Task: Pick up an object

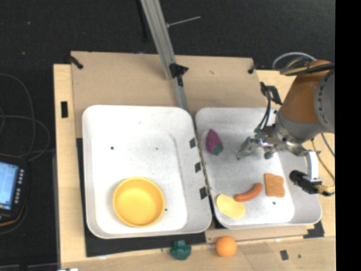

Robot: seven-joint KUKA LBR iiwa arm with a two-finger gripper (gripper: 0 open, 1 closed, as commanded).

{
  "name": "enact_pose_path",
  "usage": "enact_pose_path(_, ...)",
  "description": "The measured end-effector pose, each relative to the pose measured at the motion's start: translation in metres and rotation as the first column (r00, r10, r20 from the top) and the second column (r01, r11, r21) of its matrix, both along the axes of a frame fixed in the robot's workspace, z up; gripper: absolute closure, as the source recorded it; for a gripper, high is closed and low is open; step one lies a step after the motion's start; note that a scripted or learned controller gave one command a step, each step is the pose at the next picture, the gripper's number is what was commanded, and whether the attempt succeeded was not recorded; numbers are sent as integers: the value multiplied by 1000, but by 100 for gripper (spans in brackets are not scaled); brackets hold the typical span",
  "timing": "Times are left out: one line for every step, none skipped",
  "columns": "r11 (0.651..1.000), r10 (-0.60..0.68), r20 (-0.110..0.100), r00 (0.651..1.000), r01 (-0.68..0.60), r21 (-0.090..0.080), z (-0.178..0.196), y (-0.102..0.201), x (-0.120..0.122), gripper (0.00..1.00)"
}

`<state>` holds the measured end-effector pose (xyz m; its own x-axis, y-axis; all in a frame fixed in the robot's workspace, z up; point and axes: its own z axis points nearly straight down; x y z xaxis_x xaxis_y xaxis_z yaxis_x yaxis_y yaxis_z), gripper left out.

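Purple object (213, 141) left of gripper (255, 148)

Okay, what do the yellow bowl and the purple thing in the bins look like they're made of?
The yellow bowl looks like molded plastic: even colour, smooth rim, soft sheen. The purple item, perhaps toy grapes, seems plastic or rubber with a duller, bumpy surface, though it's too small to be sure.

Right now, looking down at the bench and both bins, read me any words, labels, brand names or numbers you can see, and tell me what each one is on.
No text can be read in this view.
Lit screen of the handheld device at the left edge: too small and blurred to read.
White bins, yellow bowl, purple object and the orange-banded arm: no visible lettering.
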<state>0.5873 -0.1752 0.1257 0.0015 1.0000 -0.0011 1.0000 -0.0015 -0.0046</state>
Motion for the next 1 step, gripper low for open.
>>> enact_pose_path(1000,-4,9,1000,4,-1,15,-1,2,100)
